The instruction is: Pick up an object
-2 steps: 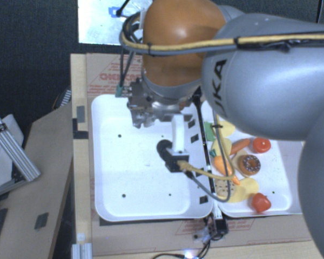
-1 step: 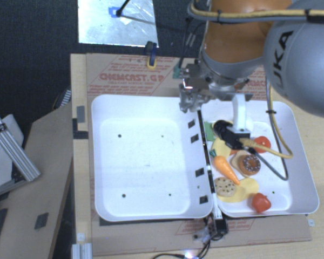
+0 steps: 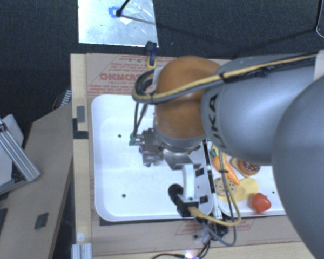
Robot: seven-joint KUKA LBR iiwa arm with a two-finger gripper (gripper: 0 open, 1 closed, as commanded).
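Approach step: the claw (image 3: 147, 148), its opening and load not discernible, is held over the left-hand bin (image 3: 109, 163), while the red toy (image 3: 261, 202) is seen in the adjoining bin (image 3: 262, 215), so a traverse there is judged necessary.

A robotics lab: a grey industrial arm (image 3: 259, 107) reaches from the frame's right over a white bin (image 3: 110, 198) on cardboard (image 3: 119, 74), with aluminium framing (image 3: 13, 155) at the left edge and dark carpet (image 3: 32, 36) above.
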